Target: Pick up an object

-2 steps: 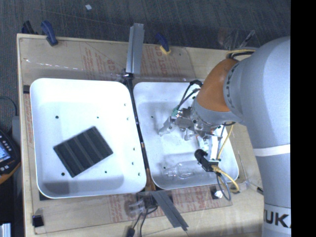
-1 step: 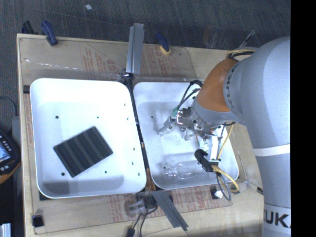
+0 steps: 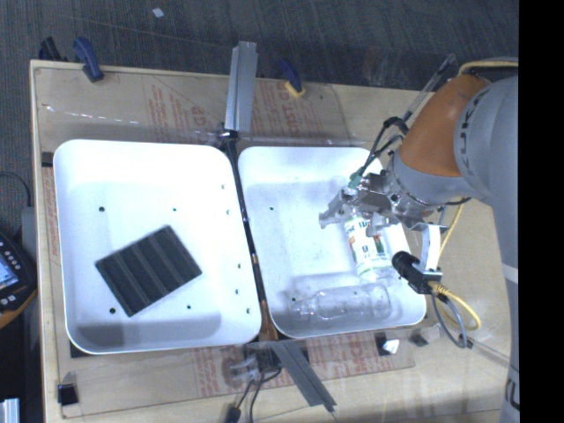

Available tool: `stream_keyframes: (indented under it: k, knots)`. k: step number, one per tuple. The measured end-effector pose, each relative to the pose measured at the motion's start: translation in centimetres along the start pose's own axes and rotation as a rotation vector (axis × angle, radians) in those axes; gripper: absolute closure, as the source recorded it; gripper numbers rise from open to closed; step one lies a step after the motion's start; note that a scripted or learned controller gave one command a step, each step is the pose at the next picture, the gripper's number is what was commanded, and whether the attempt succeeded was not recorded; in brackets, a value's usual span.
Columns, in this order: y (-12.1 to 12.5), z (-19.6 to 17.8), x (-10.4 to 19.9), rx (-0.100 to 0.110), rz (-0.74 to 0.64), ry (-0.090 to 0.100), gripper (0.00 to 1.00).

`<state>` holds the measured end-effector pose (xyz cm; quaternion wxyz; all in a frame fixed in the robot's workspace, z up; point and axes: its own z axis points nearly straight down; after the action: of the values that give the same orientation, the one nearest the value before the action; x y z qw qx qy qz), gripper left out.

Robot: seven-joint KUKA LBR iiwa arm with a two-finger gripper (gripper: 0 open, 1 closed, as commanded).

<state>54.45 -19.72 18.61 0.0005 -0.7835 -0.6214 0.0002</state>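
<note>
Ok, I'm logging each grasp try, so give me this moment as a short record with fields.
left bin: holds a dark ribbed flat pad
right bin: holds a clear plastic bottle lying along the near wall, and a white labelled tube
arm: reaches in over the right bin
tool: low over the tube's far end
grasp: cannot tell

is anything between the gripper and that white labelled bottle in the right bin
Nothing visible does. The gripper sits directly over the upper end of the white bottle in the right bin. The clear bottle lies below it, off to the side.
</note>
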Motion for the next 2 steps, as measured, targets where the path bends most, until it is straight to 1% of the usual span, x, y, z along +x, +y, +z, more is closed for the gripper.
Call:
stream_keyframes:
  k: [1, 2]
  knots:
    - [1.3, -0.6, -0.1, -0.001, -0.032, 0.000, 0.00]
    - [0.9, 0.7, -0.4, 0.002, -0.073, 0.001, 0.00]
